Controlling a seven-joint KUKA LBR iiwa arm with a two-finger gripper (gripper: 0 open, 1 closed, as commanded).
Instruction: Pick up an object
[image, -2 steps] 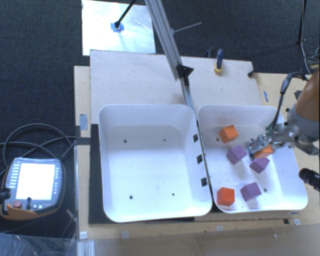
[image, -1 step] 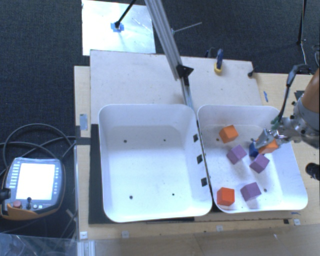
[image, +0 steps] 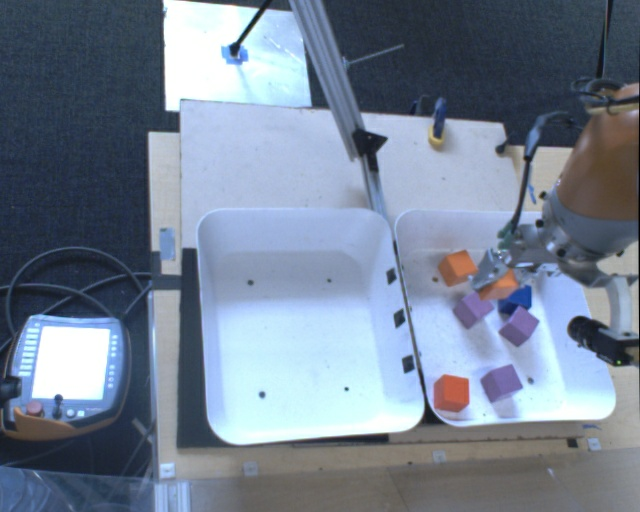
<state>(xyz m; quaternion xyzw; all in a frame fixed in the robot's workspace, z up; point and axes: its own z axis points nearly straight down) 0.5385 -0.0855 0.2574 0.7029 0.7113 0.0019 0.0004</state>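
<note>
Orange block (image: 497, 287) looks like the pick target: it sits in the right bin (image: 560, 405), mid-cluster, directly under the end effector (image: 497, 272), which is down in the bin with its tip touching or just above that block. Can't tell whether the end effector is wide, narrow, or gripping anything; the wrist body and glare cover the tip, so no claim of a hold. Neighbours are tight: another orange cube (image: 458, 267) just to the left, a blue block (image: 517, 298) touching or nearly touching on the right, purple cubes at (image: 472, 309) and (image: 519, 326) just below. Further down sit an orange cube (image: 452, 392) and a purple cube (image: 501, 382), well clear. Left bin (image: 215, 300) isn't involved. Risks, my read: cluster is crowded, so closing could pinch two blocks at once, or wedge against the blue one and push the target out sideways; a tilted block could slip on lift. Only part of the target is visible, so its orientation is unclear. Arm (image: 600, 180) is cut off at the right edge; the blue block is half hidden too.
</note>
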